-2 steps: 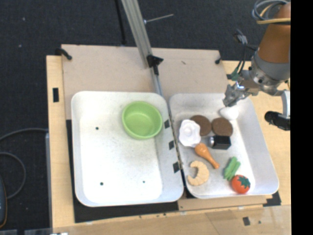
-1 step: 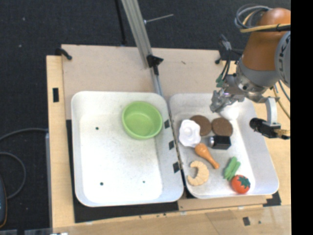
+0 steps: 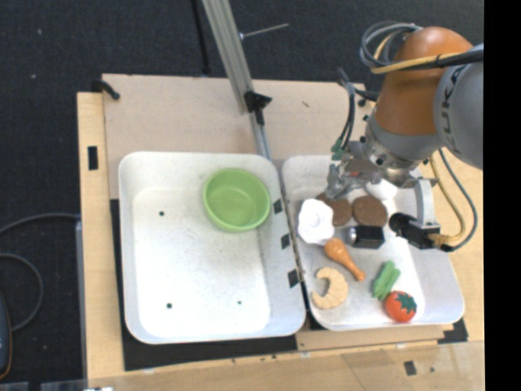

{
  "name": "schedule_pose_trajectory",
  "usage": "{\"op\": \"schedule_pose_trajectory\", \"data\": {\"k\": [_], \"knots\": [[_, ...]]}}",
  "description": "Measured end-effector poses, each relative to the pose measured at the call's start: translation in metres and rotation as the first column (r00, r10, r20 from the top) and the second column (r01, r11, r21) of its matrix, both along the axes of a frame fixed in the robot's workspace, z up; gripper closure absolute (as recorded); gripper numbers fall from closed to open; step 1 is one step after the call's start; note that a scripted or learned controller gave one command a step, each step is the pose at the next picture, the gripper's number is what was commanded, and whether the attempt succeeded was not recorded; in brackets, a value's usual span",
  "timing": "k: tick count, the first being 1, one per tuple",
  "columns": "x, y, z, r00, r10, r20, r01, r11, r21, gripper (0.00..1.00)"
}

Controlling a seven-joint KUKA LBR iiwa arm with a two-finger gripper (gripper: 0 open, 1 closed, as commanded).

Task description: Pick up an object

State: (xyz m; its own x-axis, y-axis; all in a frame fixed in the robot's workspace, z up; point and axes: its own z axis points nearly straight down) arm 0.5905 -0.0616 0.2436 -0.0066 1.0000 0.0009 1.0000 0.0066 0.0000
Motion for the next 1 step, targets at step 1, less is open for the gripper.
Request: {"op": "schedule_pose_trajectory", "data": {"k": [1], "knots": [[-0.0160, 0.0370, 0.0020, 1.000, -0.004, 0.001, 0.004, 1.000, 0.000, 1.00]]}}
